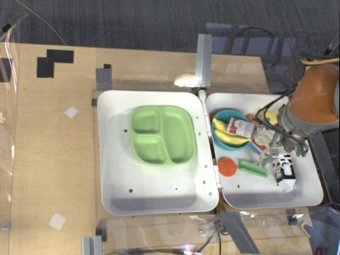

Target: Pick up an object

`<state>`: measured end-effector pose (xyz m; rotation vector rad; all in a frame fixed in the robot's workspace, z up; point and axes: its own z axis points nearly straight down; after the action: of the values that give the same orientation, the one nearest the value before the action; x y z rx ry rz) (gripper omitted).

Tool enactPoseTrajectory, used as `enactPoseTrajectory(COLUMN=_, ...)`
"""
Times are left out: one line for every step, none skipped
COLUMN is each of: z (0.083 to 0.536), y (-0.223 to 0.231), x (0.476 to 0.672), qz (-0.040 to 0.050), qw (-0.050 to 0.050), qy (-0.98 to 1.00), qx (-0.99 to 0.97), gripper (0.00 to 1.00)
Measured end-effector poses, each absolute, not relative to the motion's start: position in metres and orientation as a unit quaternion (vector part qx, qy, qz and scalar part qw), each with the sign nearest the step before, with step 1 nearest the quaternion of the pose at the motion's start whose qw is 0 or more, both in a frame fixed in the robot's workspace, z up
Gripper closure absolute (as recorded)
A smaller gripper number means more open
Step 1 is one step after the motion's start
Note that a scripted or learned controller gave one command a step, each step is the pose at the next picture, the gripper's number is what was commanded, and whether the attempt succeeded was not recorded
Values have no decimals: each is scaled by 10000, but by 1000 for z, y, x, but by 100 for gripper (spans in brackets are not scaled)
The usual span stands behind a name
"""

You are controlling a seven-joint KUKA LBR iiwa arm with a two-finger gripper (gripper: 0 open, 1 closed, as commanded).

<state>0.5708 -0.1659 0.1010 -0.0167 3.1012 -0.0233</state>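
While the grey arm [313,97] hides the fingers [272,142], their state is unclear. Just left lies a glossy yellow plastic banana [227,133] in a teal bowl [226,116].

You're looking at a robotics lab: a wooden bench [48,158] with black marker squares [53,61], metal brackets [204,60], loose cables [255,36], and grey carpet [133,15] beyond.

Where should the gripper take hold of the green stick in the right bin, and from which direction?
Probably at the middle of the green stick, coming straight down, fingers closing across its narrow width. It lies flat on the right bin floor, with bare floor along its lower side; the orange disc sits close to its left end.
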Motion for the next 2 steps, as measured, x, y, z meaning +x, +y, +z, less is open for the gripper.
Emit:
enactPoseTrajectory(z=103, y=-161, x=569, qz=-128, qw=214, qy=9997, qx=-85, gripper=0)
enactPoseTrajectory(z=103, y=-160, x=569, qz=-159, qw=215, qy=9995, qx=-185, gripper=0)
